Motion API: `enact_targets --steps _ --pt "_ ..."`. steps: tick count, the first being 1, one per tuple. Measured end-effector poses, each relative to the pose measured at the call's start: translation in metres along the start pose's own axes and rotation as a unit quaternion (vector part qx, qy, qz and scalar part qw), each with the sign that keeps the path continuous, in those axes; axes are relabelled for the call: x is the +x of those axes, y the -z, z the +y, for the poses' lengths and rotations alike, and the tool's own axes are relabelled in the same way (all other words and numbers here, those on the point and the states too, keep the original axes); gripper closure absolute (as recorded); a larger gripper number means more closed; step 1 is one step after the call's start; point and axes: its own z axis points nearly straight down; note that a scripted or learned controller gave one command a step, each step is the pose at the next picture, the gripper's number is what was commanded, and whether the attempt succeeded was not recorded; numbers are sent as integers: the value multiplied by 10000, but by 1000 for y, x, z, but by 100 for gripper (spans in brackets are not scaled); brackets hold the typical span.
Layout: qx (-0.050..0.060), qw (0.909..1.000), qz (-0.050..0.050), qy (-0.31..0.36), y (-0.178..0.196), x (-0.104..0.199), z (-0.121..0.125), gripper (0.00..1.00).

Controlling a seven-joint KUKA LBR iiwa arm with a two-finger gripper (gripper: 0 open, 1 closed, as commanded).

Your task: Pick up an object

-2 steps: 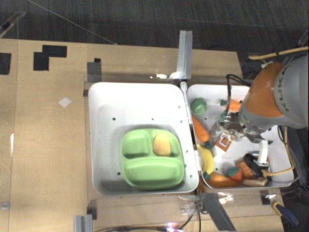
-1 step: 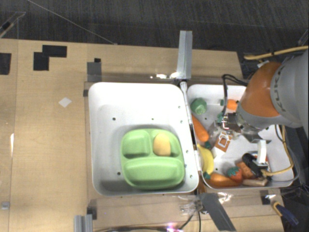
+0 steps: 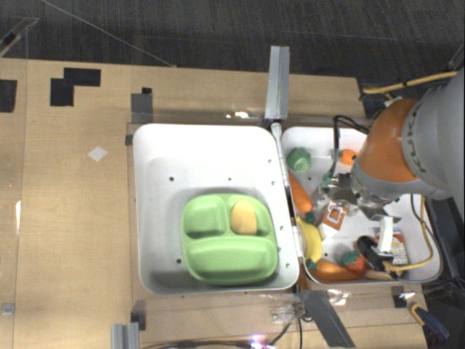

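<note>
A: Camera view, quick. What's on your worktop point(image 3: 73, 217)?

B: Pale wooden worktop, two shallow white plastic bins side by side. Left bin point(image 3: 156, 158) holds a lime-green divided plastic tray point(image 3: 218, 257); a yellow lemon-shaped toy point(image 3: 245, 217) sits in the tray's upper right compartment.

A: Right bin point(image 3: 429, 267)?

B: That's where you're working. Along its left wall, top to bottom: a small green round toy point(image 3: 298, 159), an orange carrot-shaped toy point(image 3: 299, 193), a yellow banana-shaped toy point(image 3: 311, 240), then another orange carrot-like toy point(image 3: 338, 270) at the bottom edge. A small orange piece point(image 3: 348, 155) lies near the top, partly behind your arm. A white packet with red print point(image 3: 391, 241) lies lower right.

A: And the arm?

B: Your grey arm with the orange band point(image 3: 389, 151) comes in from the right, over the right bin. The jaws point(image 3: 338, 195) are down in the bin's middle, just beside the upper carrot, above a small brown-and-white card point(image 3: 333, 217).

A: Jaws open or closed?

B: You can't tell; the wrist blocks them. Nothing visibly held.
</note>
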Motion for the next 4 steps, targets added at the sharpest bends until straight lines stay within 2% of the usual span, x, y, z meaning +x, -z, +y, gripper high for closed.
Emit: enact_targets --steps 1,2,3,4 --pt "-20 10000 28 27 12 5 2 100" --pt "109 9954 -5 -950 32 4 32 100" --pt "102 9997 5 -238 92 23 37 100" --pt "104 9914 -11 -1302 138 4 33 100"
